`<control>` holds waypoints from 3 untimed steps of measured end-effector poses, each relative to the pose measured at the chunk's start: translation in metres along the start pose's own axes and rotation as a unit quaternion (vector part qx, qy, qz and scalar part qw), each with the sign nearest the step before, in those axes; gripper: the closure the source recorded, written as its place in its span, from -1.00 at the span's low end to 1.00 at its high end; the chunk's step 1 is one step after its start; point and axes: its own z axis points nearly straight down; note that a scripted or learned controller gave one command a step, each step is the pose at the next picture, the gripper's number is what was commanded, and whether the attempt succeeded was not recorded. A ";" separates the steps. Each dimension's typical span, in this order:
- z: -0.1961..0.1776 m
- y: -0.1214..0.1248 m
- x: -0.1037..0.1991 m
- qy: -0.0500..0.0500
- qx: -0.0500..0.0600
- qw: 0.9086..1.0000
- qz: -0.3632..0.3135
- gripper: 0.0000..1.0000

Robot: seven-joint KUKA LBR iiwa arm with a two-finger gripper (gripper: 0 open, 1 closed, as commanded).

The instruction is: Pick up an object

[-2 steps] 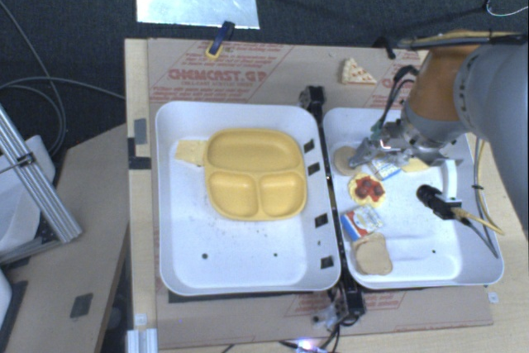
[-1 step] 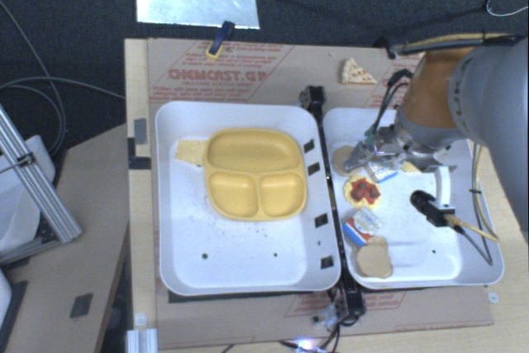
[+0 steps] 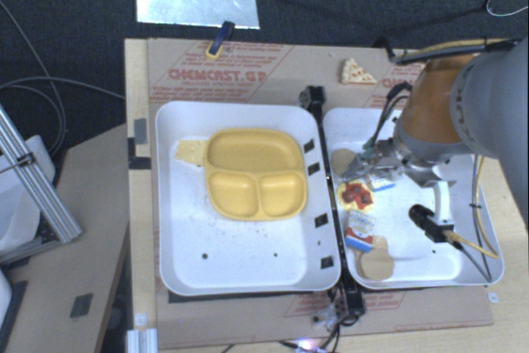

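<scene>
Red toy piece [image 3: 356,194] lies in the right bin [image 3: 413,269], just below-left of the gripper [image 3: 369,165], nearly touching. Whether the gripper is released or clenched, I can't tell. A short drop should reach it.

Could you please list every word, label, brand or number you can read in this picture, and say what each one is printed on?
"CHEMCAST GP", in red capitals, on the brown board under the two bins, above the left bin.
Further red lettering on the same board near the right bin and along the front edge: partly covered and too blurred to read.
The small packets in the right bin: any print is too small to read.
</scene>
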 end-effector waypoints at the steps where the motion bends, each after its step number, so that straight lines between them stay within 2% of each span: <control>1: -0.001 -0.034 -0.006 0.001 -0.001 1.000 0.000 -1.00; 2: -0.001 -0.039 0.001 -0.001 -0.001 1.000 0.000 -1.00; 3: 0.002 0.035 0.002 0.002 0.006 1.000 -0.001 -1.00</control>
